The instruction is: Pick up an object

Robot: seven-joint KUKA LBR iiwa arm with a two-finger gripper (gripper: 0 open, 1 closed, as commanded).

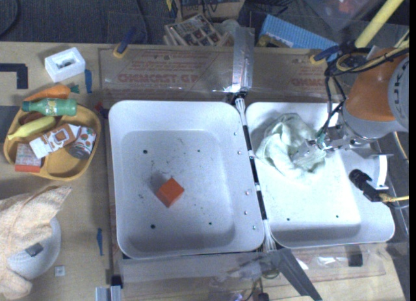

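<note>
Two white bins sit side by side on the table. In the right bin (338, 222), one crumpled cloth (286, 143) lies near the back edge, the jaws (318, 142) touching its right side; whether they are spread or pinching, I cannot tell. One orange block (170, 192) lies mid left bin (130, 137).

Grey arm (380, 98) from the right (orange band above wrist), tool (320, 142) low

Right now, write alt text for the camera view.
A grey-and-orange robot arm reaches from the right, its gripper down at a crumpled pale cloth in the right white bin. An orange block lies in the left white bin.
</note>
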